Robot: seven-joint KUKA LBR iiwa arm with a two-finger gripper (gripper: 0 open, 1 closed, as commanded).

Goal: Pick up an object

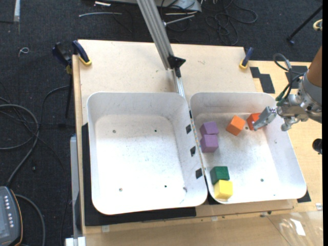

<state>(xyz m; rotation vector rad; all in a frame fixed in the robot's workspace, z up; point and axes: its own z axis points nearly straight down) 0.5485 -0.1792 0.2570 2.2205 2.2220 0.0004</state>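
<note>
In the right bin [287, 158] lie several small blocks. An orange block [236, 125] sits near the bin's back, with a red-orange block [252, 121] just to its right. My gripper [265, 119] reaches in from the right over the bin's back right part and sits right against the red-orange block, partly covering it. Two purple blocks [209, 136] stand together near the bin's left wall. A green block [220, 173] and a yellow block [223, 189] lie side by side at the front left corner.
The left bin [102, 137] stands beside the right one. A slanted metal rail [156, 27] runs from the top of the view down to the gap between the bins. Clamps hold the board's back corners, and cables lie on the dark floor.
</note>
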